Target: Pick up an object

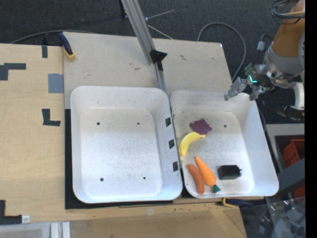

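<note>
Camera view: gripper (241,89) hovering at the right bin's (257,128) far right corner, carrying nothing; whether it is released or clenched, I cannot tell.
Nearer in that bin are lying a purple object (200,127), banana (190,142), two carrots (200,173) and a black block (229,172).

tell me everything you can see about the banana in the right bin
The small yellow plastic-looking toy banana lies flat on the floor of the right shallow white bin, near its left wall. It is curved, one end pointing up-right toward the purple crumpled piece, which it meets or nearly meets; the thicker end curls down-left. It looks smooth and glossy, whole. The two orange toy carrots lie just below it, apart from it. Nothing grips it.
</note>
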Controlling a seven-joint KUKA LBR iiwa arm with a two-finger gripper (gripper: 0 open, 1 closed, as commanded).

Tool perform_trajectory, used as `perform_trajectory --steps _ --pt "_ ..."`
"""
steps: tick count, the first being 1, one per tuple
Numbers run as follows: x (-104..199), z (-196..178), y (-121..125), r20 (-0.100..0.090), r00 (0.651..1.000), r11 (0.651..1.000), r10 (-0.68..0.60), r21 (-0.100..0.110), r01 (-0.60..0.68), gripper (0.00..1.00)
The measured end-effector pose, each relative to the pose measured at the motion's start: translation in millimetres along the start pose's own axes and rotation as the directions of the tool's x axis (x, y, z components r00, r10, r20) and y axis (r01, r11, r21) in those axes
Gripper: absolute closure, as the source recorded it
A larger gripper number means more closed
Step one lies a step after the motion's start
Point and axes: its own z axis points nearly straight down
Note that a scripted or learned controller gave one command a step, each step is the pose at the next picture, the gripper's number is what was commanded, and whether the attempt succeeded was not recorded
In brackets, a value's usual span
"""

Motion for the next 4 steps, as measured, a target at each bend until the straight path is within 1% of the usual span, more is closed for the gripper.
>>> perform_trajectory --steps 1,2,3,4 --pt "0 -3 1 0.002 1.000 1.000 -0.001 -0.005 0.001 0.00" --pt "7 60 2 0.000 1.000 1.000 -0.002 0.001 0.002 0.00" --pt "-1 109 3 0.002 1.000 1.000 0.000 0.000 0.000 0.00" --pt "0 135 3 0.002 1.000 1.000 -0.002 -0.003 0.002 0.00"
